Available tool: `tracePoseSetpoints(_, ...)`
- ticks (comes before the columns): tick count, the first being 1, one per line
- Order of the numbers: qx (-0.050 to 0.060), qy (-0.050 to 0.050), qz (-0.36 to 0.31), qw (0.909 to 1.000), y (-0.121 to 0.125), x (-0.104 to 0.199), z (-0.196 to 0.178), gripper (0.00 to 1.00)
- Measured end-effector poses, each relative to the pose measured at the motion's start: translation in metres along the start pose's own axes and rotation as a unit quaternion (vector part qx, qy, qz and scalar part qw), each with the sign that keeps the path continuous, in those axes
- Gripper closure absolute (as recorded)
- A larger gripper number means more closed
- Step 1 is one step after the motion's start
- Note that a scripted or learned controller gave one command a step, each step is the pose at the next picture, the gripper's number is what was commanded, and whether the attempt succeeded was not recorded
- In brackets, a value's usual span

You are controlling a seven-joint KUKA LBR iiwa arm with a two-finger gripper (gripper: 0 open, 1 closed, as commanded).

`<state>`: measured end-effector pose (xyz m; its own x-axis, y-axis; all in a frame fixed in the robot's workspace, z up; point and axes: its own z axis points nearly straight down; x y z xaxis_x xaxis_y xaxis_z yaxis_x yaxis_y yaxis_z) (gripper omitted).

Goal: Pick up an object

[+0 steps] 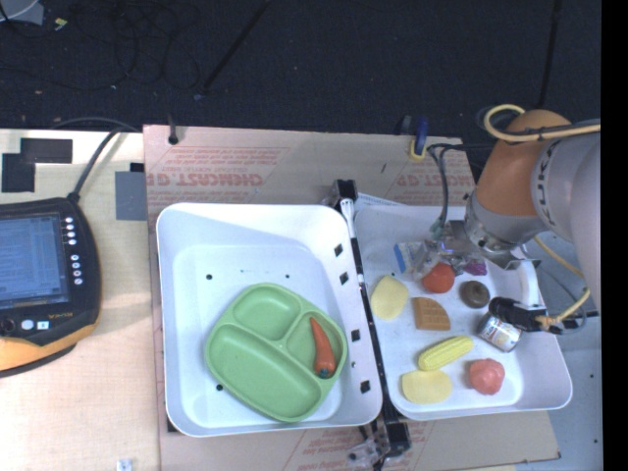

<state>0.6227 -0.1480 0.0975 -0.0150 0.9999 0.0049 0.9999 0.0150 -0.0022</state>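
Observation:
My gripper [438,255] hangs low over the back of the right bin [549,386], just above a red tomato [439,279]. I cannot make out anything held in it. Around the tomato lie a pale yellow fruit [389,297], a brown cracker [430,313], a small brown ball [475,293], a yellow corn cob [444,351], a yellow lemon-like piece [426,387] and a red strawberry-like piece [485,375]. A blue item [400,257] and a purple one [476,265] sit close beside the gripper.
The left bin [196,234] holds a green divided plate [257,356] with an orange-red carrot [323,347] in its right compartment. A small silver can [499,335] lies in the right bin. A tablet [39,268] rests on the bench at far left.

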Motion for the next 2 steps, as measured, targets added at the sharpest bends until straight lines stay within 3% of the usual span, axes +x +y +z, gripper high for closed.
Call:
tracePoseSetpoints(1,-0.002,-0.002,0.002,1.0,-0.004,0.062,-0.088,1.0)
tracePoseSetpoints(2,0.002,-0.001,0.003,1.0,-0.057,0.106,-0.111,1.0)
